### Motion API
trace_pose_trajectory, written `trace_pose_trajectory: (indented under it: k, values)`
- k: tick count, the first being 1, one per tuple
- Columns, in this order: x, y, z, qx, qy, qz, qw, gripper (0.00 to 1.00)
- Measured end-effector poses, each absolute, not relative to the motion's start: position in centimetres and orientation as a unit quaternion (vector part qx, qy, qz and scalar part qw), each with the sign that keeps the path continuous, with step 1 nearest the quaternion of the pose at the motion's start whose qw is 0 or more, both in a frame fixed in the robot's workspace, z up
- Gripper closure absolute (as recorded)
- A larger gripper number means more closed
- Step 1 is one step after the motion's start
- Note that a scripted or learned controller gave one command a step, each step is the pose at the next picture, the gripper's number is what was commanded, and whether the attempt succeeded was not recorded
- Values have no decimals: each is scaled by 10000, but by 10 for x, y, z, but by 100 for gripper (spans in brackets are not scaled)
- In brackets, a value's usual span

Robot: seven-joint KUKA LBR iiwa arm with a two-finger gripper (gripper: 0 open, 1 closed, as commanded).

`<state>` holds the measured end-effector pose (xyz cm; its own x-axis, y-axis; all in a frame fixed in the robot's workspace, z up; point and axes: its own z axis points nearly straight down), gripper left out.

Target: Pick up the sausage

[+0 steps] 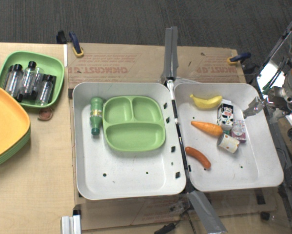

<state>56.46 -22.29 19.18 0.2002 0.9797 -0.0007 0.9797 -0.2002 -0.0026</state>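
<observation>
I read this as the approach step, nothing grasped yet. The smooth reddish-brown sausage [198, 157] lies bare in the right-hand shallow white plastic bin [262, 177], by its near-left wall, below the orange carrot [207, 127] and left of a small cream cup [228, 143] on its side. My metal two-finger gripper [255, 107] hangs at that bin's far-right rim, well apart from the sausage; whether its pincer is open I cannot tell. Next I'd need to cross the bin toward the sausage and descend, clear of the carrot.
</observation>
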Motion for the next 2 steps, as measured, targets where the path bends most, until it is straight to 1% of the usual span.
trace_pose_trajectory:
  k: [1,2]
  values:
    - [628,-160,91,-7999,-6001,8,1,0]
    - [524,-185,92,-6740,-7388,2,4,0]
